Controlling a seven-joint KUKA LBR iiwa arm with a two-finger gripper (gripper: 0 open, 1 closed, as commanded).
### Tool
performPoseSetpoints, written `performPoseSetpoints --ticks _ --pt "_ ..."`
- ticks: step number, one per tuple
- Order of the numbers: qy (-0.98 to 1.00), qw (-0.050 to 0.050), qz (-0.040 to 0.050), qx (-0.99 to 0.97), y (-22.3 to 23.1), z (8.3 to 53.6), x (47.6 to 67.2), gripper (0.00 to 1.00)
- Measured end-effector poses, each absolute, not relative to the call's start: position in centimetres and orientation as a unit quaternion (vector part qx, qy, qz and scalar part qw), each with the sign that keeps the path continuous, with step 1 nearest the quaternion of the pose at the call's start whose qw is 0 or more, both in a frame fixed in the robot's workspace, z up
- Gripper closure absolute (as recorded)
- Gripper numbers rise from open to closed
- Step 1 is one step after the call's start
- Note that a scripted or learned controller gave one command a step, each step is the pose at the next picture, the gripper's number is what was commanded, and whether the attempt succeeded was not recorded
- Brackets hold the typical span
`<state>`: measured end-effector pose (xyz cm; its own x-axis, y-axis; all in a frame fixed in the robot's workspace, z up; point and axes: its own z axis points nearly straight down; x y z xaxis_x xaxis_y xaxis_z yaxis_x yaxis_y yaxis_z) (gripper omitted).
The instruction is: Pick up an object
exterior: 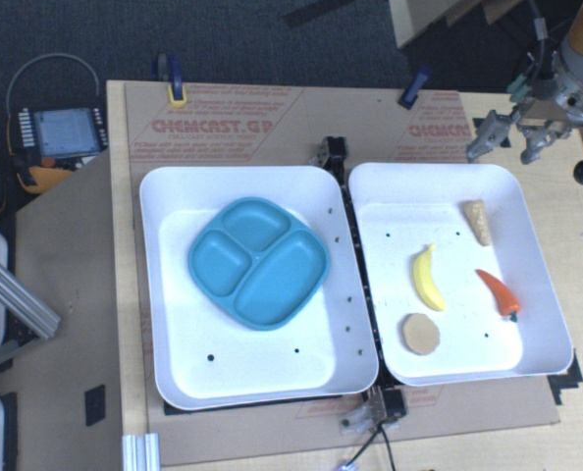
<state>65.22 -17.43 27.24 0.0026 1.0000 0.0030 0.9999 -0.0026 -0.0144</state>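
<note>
Camera view: arm parked off the bins, nothing picked yet

Camera view showed the gripper (512, 140) at the upper right of the frame, beyond the top edge of the right bin (537, 356), well apart from everything inside it. Its two fingers stood spread with a clear gap between them and nothing in that gap, so no grasp had been made.

Right bin held four small items: a banana (428, 279) near its middle, a round tan cookie (420, 335) just below the banana, a red pepper (499, 292) toward the right side, and a pale bread piece (478, 222) near the upper right. All lay flat and apart from each other. Left bin (174, 361) held a blue divided plate (259, 262), centre-left of the frame.

Judgement: the banana looked the easiest target, probably a light, stiff toy with a smooth, maybe slippery skin. Best hold would be across its narrow middle, fingers squeezing the curved sides. Cookie looked low and flat, harder to get under. Plate looked too wide except at its rim.
</note>
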Motion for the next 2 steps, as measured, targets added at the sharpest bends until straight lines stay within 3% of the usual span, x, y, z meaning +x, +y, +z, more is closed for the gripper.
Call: performPoseSetpoints --ticks 1,2 --pt "-0.707 0.001 0.0003 -0.707 -17.4 28.1 65.4 0.00" --pt "-0.707 0.003 0.0016 -0.707 -17.4 23.3 66.2 0.00"
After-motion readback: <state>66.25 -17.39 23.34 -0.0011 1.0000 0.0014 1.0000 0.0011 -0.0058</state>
